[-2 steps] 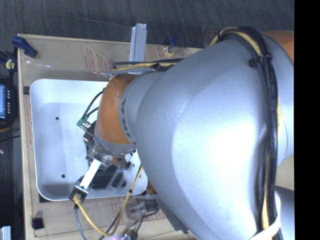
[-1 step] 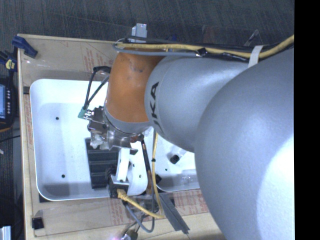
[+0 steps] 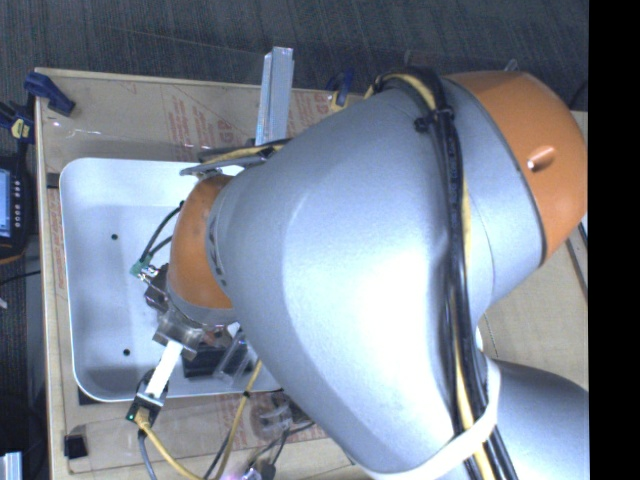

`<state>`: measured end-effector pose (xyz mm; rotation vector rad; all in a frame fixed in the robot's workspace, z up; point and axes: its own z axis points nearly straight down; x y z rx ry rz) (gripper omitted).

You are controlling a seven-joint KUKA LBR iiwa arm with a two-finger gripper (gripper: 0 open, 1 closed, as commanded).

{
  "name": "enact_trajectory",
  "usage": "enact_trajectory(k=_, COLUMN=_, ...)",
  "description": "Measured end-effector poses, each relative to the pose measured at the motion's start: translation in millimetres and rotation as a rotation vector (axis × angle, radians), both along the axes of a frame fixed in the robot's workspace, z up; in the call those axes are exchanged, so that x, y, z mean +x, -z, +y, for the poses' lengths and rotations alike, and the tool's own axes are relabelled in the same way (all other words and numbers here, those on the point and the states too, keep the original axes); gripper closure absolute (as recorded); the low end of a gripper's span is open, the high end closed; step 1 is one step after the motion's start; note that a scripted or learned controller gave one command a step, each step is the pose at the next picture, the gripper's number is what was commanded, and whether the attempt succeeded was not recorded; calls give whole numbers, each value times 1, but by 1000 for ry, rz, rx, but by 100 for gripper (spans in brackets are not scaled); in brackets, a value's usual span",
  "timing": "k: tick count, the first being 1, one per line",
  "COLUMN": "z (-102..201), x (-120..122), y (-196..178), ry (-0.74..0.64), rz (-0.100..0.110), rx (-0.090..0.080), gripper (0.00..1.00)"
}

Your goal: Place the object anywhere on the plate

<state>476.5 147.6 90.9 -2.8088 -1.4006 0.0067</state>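
The grey arm with its orange band reaches across from the right and covers most of the bench. Its wrist hangs low over the near part of the left white bin (image 3: pixel 95 268). The gripper (image 3: pixel 212 360) shows as dark parts below the wrist, close to the bin's front rim. No plate or loose object can be made out; the arm hides the bin's right half and the second bin.
A metal upright post (image 3: pixel 275 93) stands behind the bins. Blue clamps (image 3: pixel 45 90) sit at the bench's back left corner. Yellow and black cables (image 3: pixel 190 448) trail past the front edge. A dark device (image 3: pixel 12 203) sits at the far left.
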Motion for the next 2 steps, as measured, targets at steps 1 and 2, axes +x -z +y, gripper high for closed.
enact_trajectory(k=1, z=6, x=4, y=-5, ry=-6, rz=-13, rx=10, gripper=0)
enact_trajectory(k=2, z=37, x=-2, y=0, ry=-875, rz=2, rx=4, gripper=0)
